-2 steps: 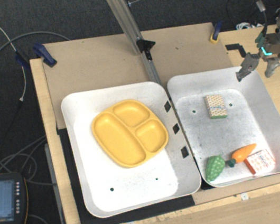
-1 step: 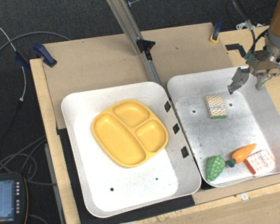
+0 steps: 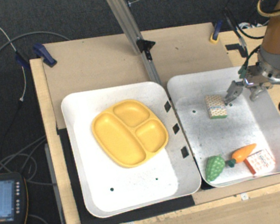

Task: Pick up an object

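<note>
Small patterned block (image 3: 216, 106): light, stiff (likely foam); gripper (image 3: 243, 90) spread wide at its 3 o'clock; pinch flat sides.

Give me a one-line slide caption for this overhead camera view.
Gripper hovers open beside a small patterned block in the right bin; yellow divided plate sits in the left.

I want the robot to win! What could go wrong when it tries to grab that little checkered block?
The gripper sits off to the right side of the checkered block, not over its middle, so it might just nudge the block away instead of catching it. It is also close to the right bin's far wall, so the fingers could bump the rim. The block looks small and light, so it could tip or slip.
</note>
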Robot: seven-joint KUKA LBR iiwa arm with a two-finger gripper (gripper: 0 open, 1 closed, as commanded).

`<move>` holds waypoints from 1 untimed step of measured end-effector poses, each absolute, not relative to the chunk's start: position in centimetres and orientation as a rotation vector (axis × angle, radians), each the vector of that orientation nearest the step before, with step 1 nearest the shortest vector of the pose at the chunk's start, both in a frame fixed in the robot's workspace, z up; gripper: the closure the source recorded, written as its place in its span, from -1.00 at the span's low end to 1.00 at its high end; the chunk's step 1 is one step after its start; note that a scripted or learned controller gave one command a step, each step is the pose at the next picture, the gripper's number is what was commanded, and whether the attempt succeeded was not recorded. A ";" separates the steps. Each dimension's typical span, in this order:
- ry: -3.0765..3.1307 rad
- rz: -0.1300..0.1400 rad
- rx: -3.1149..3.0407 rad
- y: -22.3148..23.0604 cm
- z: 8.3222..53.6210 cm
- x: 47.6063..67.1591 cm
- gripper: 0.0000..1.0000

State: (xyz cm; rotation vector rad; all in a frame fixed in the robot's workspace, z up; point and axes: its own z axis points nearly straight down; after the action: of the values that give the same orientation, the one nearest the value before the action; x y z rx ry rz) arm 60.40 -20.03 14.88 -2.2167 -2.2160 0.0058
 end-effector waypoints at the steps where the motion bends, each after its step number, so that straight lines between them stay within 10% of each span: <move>1: -2.220 0.001 -2.221 -20.0 9.8 60.4 -1.00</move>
State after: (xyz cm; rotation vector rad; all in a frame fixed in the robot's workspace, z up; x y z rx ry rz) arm 60.44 -20.01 9.78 -2.2209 -2.2195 0.0007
